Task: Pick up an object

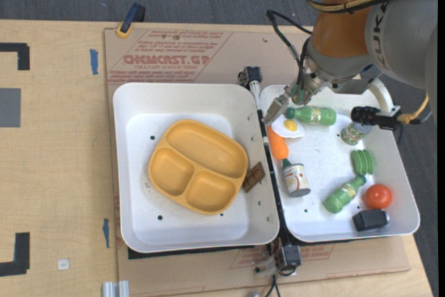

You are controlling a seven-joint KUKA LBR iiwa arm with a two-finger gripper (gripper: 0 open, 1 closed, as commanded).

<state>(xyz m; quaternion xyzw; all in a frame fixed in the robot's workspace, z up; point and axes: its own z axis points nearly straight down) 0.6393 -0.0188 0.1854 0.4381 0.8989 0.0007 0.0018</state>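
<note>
My gripper (pixel 287 100) hangs over the far left corner of the right bin (pixel 403 219), open, with nothing between its fingers. Just below it lie a toy fried egg (pixel 288 127) and a green bottle (pixel 312 115) on its side. An orange carrot (pixel 278 147) and a small labelled can (pixel 295 179) sit along the bin's left wall. Further right are a second green bottle (pixel 343 195), a ridged green vegetable (pixel 361 161), a red tomato (pixel 377 196), a small jar (pixel 354 133) and a black block (pixel 370 220).
The left bin (pixel 132 219) holds a yellow divided plate (pixel 198 167), with a small brown piece (pixel 254 176) by its right rim. A ridge (pixel 268 170) separates the two bins. The arm's orange band (pixel 348 0) rises over the right bin's far edge.
</note>
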